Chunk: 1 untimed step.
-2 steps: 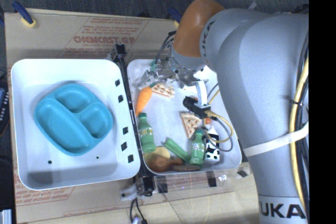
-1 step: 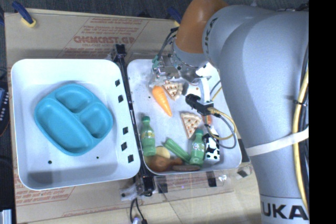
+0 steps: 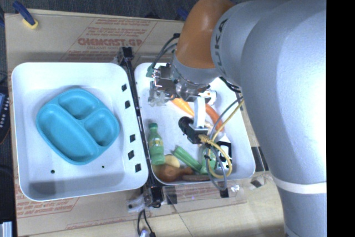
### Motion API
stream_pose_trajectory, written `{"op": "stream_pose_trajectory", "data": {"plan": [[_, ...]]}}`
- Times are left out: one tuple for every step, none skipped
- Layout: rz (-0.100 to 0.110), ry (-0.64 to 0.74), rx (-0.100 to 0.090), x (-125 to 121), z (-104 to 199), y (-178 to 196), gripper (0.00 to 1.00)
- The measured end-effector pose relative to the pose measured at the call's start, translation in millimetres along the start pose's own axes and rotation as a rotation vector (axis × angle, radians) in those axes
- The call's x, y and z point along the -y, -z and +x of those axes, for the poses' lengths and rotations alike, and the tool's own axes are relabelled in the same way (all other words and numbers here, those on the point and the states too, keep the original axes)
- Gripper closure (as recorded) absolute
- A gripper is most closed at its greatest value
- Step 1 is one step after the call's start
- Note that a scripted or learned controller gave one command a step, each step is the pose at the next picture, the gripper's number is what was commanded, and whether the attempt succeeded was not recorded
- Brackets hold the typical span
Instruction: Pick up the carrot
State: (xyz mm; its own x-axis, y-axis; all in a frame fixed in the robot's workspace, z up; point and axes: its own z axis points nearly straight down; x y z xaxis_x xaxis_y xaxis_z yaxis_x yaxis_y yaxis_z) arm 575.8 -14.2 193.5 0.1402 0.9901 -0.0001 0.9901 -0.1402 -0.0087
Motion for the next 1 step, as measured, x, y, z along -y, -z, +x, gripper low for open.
{"op": "stream_pose_trajectory", "data": {"plan": [[-0.005,0.129,0.004,-5.3,-54.7,50.7,1.00]]}}
